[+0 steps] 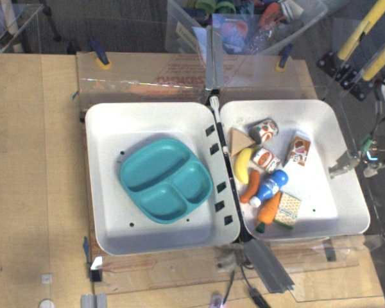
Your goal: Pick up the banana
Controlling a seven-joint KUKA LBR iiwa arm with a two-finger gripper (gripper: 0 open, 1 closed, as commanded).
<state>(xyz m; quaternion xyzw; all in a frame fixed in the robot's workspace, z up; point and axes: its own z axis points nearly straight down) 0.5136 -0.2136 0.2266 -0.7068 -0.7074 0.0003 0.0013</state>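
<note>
The yellow banana [242,164] lies in the right bin [324,201], close to its left wall and pointing roughly front to back. It touches a tan wedge [239,138] at its far end and an orange carrot [251,185] at its near end. A red-and-white can [265,159] rests against its right side. My gripper [354,162] shows as grey metal at the right rim of that bin, well to the right of the banana and with nothing visible in it.
Around the banana lie a second can [265,130], a brown carton [299,151], a blue-and-white bottle [270,188], another carrot [268,212] and a small box [287,210]. A teal divided plate [165,179] sits in the left bin [102,191]. A clear tub of toys [244,11] stands behind.
</note>
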